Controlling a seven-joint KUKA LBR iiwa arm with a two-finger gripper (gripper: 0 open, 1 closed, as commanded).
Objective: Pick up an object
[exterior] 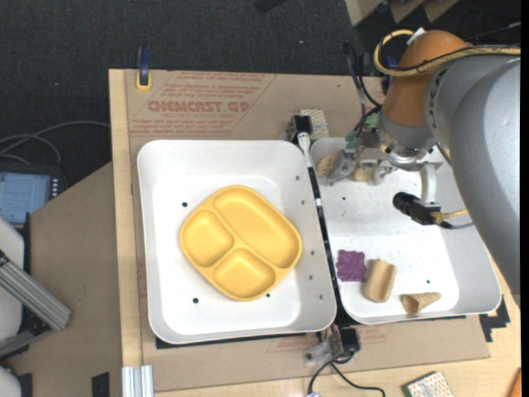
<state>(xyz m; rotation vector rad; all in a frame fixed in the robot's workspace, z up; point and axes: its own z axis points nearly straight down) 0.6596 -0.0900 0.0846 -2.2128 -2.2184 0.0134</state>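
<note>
Your grey arm (488, 131) fills the right of the scene, its orange band at the far right, and the gripper (364, 168) hangs low over the far left corner of the right bin (463, 292). You cannot tell how far its fingers are parted, nor whether anything sits between them; a pale object is partly hidden there. The left bin (165, 180) carries a yellow three-compartment tray (240, 242), turned at a slant so its corners point near and far. In the right bin's near part, well apart from the gripper, lie three small things: a tan cylinder (379, 280), its long axis running near to far with a slight lean; a purple piece (350, 265) just left of it; and a tan cone-like scrap (421, 302) to the right, lying left to right.
</note>
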